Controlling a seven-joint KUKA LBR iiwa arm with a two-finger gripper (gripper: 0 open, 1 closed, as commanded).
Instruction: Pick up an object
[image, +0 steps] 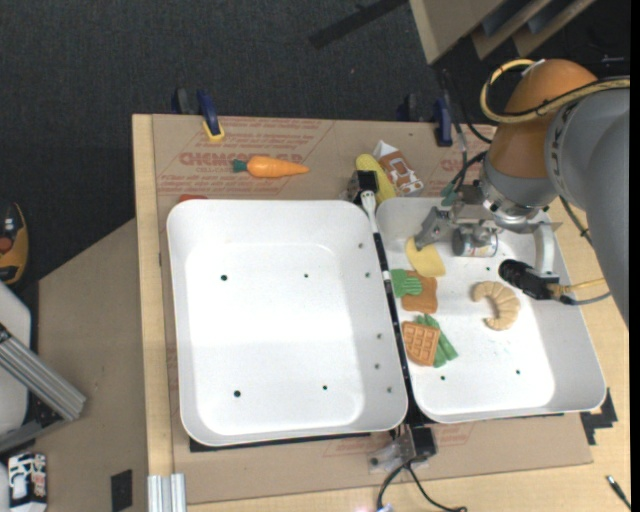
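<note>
Right shallow white bin (560, 392) holding tan toy croissant (497, 303), yellow wedge (426, 260), waffle-patterned orange piece (421, 342), pincer (457, 228) above, grip impossible to tell, cardboard counter (150, 180) lettering partly legible.

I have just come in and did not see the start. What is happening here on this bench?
A grey robot arm reaches in from the right, and its gripper is low over the far end of the right bin, near a yellow toy piece. I cannot see anything held. A croissant and a waffle also lie in that bin. A carrot lies on the board behind the left bin.
</note>
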